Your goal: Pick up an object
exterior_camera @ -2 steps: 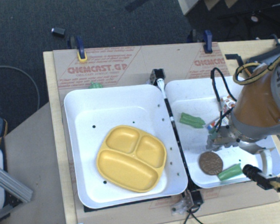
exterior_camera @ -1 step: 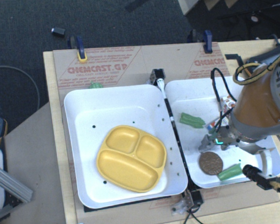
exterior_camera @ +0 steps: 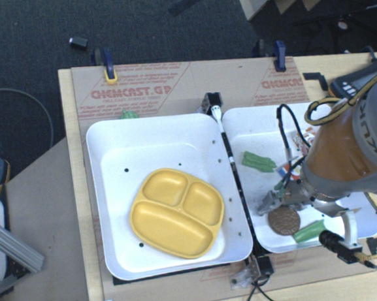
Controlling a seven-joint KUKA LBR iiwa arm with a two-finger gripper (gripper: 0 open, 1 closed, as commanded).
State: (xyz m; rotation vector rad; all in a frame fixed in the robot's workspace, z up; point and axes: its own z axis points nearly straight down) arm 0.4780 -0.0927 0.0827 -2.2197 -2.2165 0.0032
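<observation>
Currently the jaws' state cannot be told; the gripper (exterior_camera: pixel 278 201) is lowered over the brown disc (exterior_camera: pixel 284 221) near the right bin's (exterior_camera: pixel 259 130) front edge, where a centred descent is advised

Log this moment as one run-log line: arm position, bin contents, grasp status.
arm: over right bin | gripper: low, beside brown disc | right bin: two green pieces | left bin: yellow tray | grasp: unconfirmed
</observation>
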